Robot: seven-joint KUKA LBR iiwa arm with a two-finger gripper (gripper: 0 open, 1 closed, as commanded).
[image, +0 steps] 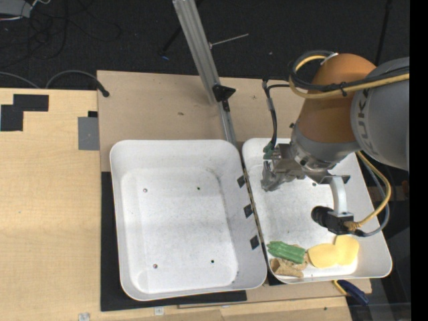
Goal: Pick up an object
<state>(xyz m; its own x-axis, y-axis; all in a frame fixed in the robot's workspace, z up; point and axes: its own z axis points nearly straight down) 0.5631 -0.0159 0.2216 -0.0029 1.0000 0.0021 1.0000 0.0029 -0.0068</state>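
Observation:
In the right bin [374, 259], near its front edge, lie a green object [287, 251], a yellow object [332, 253] and a small tan object [289, 267], close together. My gripper [271, 179] hangs over the back left part of that bin, well behind those objects and beside the divider between the bins. The grey arm with its orange band [334, 99] comes in from the right above it. I see nothing between the fingers.
The left bin [127, 179] is a shallow white tray. A slanted metal rail [200, 52] rises behind the bins. A black fitting [331, 218] sits on the arm's cable over the right bin. Wooden bench surface lies to the left.

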